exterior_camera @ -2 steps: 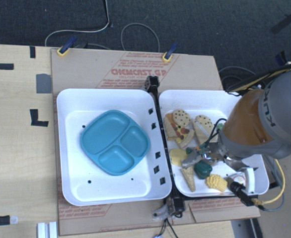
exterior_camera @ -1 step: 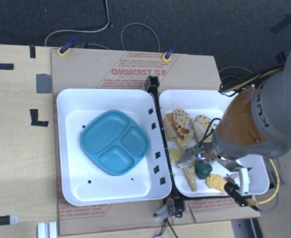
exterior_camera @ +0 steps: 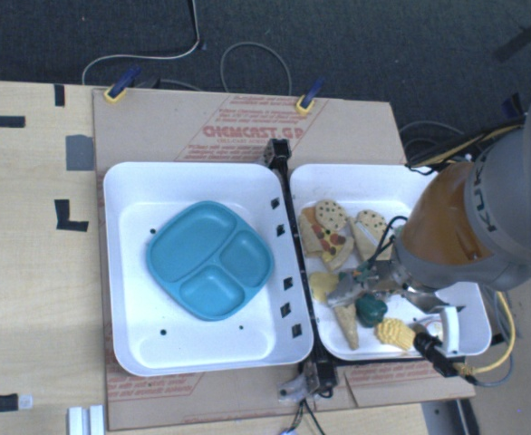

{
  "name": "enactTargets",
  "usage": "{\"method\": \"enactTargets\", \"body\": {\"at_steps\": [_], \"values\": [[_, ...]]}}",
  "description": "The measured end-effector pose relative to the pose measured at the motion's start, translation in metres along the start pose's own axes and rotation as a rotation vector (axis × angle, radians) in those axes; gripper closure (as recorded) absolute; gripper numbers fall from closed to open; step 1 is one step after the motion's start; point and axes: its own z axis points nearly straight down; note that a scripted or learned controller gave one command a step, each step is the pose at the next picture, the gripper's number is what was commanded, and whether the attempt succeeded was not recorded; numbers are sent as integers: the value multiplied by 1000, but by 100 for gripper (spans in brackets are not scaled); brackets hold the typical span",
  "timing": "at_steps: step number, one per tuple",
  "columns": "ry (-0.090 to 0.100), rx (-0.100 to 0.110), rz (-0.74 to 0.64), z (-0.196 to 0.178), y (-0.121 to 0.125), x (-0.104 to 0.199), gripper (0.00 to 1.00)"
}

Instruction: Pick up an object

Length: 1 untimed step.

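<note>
In the camera view, two white bins sit side by side on a sheet of brown cardboard [exterior_camera: 247, 134]. The left bin [exterior_camera: 130, 198] holds a blue divided plate [exterior_camera: 211, 259], lying flat near its middle.

The right bin [exterior_camera: 374, 175] holds a cluster of toy food. Toward its far left lies a tan cookie [exterior_camera: 327, 232] with dark spots, and just right of it a paler, rounded piece [exterior_camera: 370, 227]. Nearer, along the left side, a yellowish piece [exterior_camera: 323, 285] lies beside a pale cone-shaped piece [exterior_camera: 347, 324]. A dark green, rounded piece [exterior_camera: 371, 311] sits between the cone and a yellow corn cob [exterior_camera: 394, 333] near the bin's near edge.

The arm [exterior_camera: 465, 225] reaches in from the right, its orange band above the wrist. The gripper [exterior_camera: 361, 284] hangs low over the middle of the right bin, just above the green piece and beside the yellowish one. Whether its jaws are spread or pressed together cannot be told; no toy is visibly pinched.
</note>
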Motion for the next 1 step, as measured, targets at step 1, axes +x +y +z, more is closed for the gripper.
{"method": "enactTargets", "body": {"at_steps": [1], "values": [[2,1,-1,0,0,-7,0]]}}
